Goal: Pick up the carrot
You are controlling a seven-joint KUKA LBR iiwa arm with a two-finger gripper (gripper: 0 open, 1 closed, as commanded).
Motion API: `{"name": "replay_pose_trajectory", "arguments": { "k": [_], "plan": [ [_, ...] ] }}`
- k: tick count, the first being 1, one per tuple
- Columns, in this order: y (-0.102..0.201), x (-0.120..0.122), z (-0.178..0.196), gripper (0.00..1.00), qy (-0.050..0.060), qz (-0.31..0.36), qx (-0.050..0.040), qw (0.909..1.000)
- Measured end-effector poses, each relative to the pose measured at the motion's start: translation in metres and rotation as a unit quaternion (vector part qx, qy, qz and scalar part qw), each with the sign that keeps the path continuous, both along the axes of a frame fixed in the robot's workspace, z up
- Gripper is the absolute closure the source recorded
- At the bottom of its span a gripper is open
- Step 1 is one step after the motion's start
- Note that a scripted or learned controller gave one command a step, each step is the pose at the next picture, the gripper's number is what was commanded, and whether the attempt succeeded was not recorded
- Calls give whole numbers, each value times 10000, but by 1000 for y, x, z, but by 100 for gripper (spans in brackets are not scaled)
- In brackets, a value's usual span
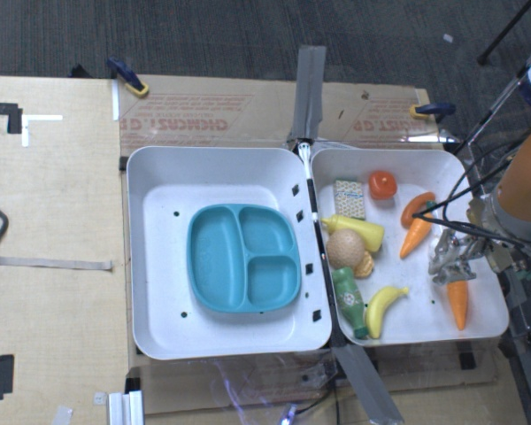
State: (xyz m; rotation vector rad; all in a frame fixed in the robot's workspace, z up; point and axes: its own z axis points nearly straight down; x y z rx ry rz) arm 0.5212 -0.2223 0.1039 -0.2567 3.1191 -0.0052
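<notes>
An orange carrot [458, 305] lies near the front right corner of the right bin [491, 326], pointing toward the front wall. My gripper [451, 269] hangs directly over the carrot's thick end, and its metal tip meets or overlaps that end. A second orange carrot [412, 237] lies further back and to the left, next to a curved red-orange pepper [416, 206].
The right bin also holds a tomato [382, 184], a cracker box [350, 198], a yellow fruit [358, 229], a brown ball [345, 249], a green bottle [349, 301] and a banana [382, 306]. A teal divided plate [244, 258] sits in the left bin [150, 264]. Black cables [465, 224] trail from the arm.
</notes>
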Motion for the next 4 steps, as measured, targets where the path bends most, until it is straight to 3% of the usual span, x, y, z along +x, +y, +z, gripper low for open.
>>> {"name": "replay_pose_trajectory", "arguments": {
  "k": [1,2,3,4],
  "plan": [
    [79,-18,82,100,30,542,8,9985],
    [60,-6,-11,100,41,2861,-5,9582],
    [109,8,93,100,24,1940,-2,9810],
    [150,75,126,100,31,2136,1,9769]
  ]
}}
